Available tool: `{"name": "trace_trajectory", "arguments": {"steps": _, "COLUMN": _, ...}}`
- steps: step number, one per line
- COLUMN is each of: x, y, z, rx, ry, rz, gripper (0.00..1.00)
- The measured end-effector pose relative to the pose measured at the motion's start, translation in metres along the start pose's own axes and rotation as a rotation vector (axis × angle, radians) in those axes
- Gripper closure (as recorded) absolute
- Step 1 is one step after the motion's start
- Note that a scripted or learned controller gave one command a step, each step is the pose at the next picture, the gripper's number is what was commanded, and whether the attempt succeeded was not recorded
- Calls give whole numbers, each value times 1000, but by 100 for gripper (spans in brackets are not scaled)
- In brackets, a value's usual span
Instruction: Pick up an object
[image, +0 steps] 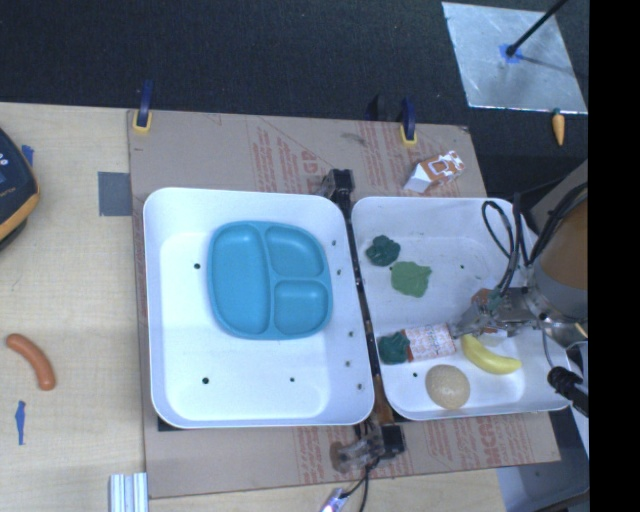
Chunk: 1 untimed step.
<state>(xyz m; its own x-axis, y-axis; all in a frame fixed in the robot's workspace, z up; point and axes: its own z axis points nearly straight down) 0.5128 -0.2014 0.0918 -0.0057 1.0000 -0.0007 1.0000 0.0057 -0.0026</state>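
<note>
The right bin (455, 218) holds several small things. A yellow banana (490, 357) lies near its front right, with a beige round object (447, 386) just in front of it. A pink and white packet (431, 342) lies beside a dark green piece (394, 347). Two more green pieces (382, 250) (410, 278) sit further back. My gripper (484, 318) hangs low over the bin's right side, just above the banana and to the right of the packet. Nothing is visibly held in it.
The left bin (180, 300) holds a blue divided plate (269, 278). A small carton (434, 172) lies on the cardboard behind the right bin. An orange sausage (32, 360) rests on the bench at far left. Black cables (505, 240) loop above the gripper.
</note>
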Motion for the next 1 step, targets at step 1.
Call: {"name": "trace_trajectory", "arguments": {"steps": 1, "x": -1, "y": 1, "z": -12, "rx": -2, "ry": -2, "rz": -4, "gripper": 100}}
